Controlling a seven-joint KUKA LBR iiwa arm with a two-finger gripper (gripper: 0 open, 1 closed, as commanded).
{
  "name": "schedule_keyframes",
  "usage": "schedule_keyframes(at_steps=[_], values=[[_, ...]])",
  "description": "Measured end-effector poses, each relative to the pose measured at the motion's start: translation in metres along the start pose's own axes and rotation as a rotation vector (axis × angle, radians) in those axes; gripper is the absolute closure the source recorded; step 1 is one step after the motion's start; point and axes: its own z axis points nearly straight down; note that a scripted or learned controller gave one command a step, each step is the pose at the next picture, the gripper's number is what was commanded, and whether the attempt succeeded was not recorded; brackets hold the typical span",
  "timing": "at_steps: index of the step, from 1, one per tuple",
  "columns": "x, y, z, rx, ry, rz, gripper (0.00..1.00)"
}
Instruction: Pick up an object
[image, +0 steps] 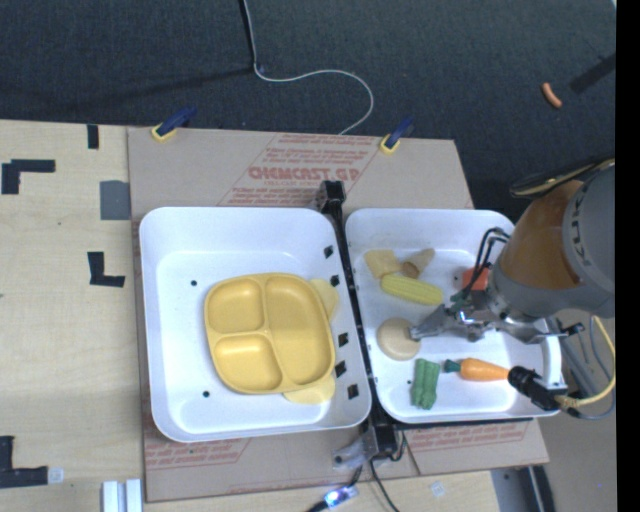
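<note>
Toys (411, 289) crowding right bin (440, 218), seemingly.

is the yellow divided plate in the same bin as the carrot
No, the yellow divided plate lies in the left bin, while the carrot lies in the right bin.

Single fixed camera, mounted above the tabletop (60, 300), looking down at a slant. Set far enough back to take in both white bins, left bin (165, 300) and right bin (440, 222), whole. Arm (560, 250) enters from the right.

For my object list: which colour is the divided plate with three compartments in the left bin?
Yellow. The divided plastic plate shows best in the camera view.
</note>
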Motion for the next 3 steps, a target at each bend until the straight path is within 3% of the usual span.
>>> schedule_keyframes(at_steps=[1,3], values=[[0.0,0.001,-0.012,-0.002,-0.001,-0.002,1.0],[-0.001,0.011,-0.1,-0.003,-0.001,-0.002,1.0]])
